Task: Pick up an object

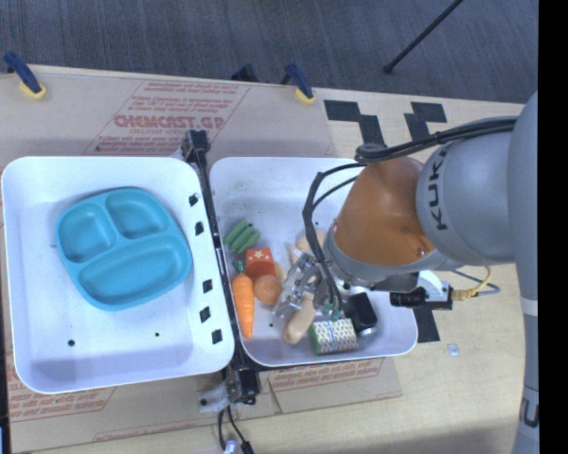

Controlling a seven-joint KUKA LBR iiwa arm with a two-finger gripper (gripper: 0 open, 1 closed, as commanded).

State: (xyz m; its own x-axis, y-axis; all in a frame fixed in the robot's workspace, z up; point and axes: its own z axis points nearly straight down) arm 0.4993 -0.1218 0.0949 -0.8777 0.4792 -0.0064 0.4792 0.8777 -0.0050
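Note:
My gripper [303, 280] hangs low in the right bin [265, 178], near its front middle, under the grey arm with the orange band. Just below and in front of it lies a tan stick-shaped piece [296, 326]. Left of the gripper sit an orange ball [268, 290] and a red block [258, 260]. A carrot [243, 305] lies along the bin's left wall, and a green vegetable [240, 235] sits further back. At the front wall rests a green patterned block [335, 335]. Nothing is visibly lifted off the bin floor.
The left bin [38, 348] holds a blue divided plate [123, 246]. A black divider with clips [206, 253] runs between the two bins. The arm's bulk covers the right bin's right half. Both bins sit on cardboard [170, 112].

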